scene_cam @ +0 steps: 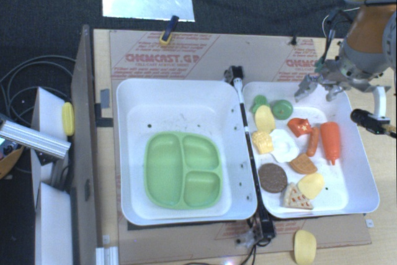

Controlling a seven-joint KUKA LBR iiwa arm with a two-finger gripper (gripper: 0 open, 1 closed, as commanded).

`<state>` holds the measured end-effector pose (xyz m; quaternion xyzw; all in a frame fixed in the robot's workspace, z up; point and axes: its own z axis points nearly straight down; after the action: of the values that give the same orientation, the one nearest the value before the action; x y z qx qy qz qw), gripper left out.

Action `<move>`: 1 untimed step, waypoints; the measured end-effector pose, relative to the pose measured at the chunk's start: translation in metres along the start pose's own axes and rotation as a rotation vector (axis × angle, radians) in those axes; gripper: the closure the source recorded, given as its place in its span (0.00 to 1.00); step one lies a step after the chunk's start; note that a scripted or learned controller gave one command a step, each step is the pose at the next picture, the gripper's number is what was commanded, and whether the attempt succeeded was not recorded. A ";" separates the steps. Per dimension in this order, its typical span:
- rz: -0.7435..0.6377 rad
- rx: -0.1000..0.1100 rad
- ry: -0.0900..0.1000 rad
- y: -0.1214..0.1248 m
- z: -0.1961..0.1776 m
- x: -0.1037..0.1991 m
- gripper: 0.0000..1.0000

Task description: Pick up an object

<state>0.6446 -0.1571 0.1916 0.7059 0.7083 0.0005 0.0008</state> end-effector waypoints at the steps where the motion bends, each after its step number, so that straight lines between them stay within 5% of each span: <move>1: 0.003 0.005 0.001 -0.043 0.055 -0.001 0.00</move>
<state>0.6021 -0.1579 0.1364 0.7070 0.7072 -0.0009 -0.0015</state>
